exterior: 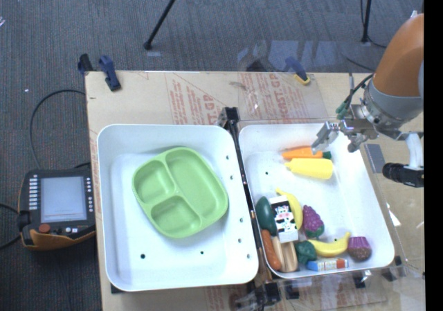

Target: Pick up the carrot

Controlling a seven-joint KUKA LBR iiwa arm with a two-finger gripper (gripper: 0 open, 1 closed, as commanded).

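The carrot (304, 152) is seen lying on its side in the right bin (360, 185), close to the bin's far edge, its green top toward the right wall. It is touched along its near side by a yellow corn-like piece (311, 168). By its look it is judged a toy of hard plastic: light, stiff, smooth and likely to slip or roll if pinched off-centre. A hold across the thick orange middle is judged best, with the fingers set across the long axis, though little room is left on the side where the yellow piece lies.

The gripper (342, 133) is seen just beyond the carrot's green end, above the bin's far right corner. Nothing is seen between its fingers, and whether they are spread or closed cannot be told. The carrot's green end is hard to make out beside the gripper. The arm is cut off at the picture's right edge. The toys heaped at the near edge (304, 233) overlap and are partly hidden.
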